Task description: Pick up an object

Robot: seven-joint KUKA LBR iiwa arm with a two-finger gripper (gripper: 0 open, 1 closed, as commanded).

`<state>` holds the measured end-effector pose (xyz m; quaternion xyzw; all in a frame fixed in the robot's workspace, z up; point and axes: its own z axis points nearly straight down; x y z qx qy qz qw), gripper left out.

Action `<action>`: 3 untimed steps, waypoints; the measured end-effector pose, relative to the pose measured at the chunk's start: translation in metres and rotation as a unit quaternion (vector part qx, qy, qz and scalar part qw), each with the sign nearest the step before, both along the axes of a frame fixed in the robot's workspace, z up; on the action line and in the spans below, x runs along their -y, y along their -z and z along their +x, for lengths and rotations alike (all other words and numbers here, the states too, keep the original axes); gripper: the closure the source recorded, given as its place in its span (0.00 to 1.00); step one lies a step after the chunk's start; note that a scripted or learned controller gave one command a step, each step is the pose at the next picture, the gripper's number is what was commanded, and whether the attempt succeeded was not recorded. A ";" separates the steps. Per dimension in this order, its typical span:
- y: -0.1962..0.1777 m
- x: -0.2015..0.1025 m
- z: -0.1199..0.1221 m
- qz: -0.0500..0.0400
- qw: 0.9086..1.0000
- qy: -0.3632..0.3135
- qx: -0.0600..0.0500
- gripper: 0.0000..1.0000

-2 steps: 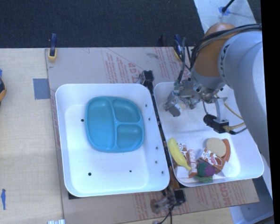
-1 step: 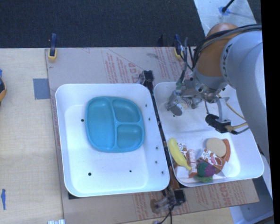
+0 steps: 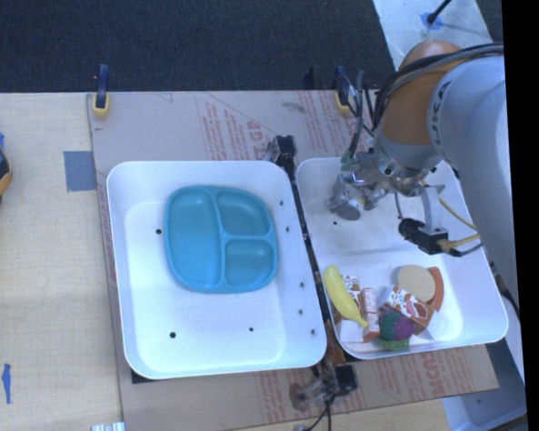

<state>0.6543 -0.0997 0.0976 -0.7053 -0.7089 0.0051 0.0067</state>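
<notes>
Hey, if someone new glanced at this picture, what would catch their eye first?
Probably the blue divided plate, alone in the left bin. Next, the grey arm with its orange band reaching in from the right, its gripper over the far end of the right bin. Then the banana and other toy foods bunched at that bin's near end.

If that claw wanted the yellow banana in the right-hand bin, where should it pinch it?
Probably across the middle of the yellow banana, coming straight down from above. It lies flat and is long and thin, so pinching across its narrow width suits two fingers. Its lower end touches the other items and its left side sits near the white bin wall, leaving little room.
</notes>
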 end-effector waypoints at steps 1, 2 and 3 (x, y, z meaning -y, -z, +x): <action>0.000 0.000 0.001 0.000 1.000 -0.001 0.001 0.00; -0.009 0.000 0.001 0.000 1.000 -0.001 -0.001 1.00; -0.093 -0.051 -0.009 0.000 1.000 0.000 0.006 1.00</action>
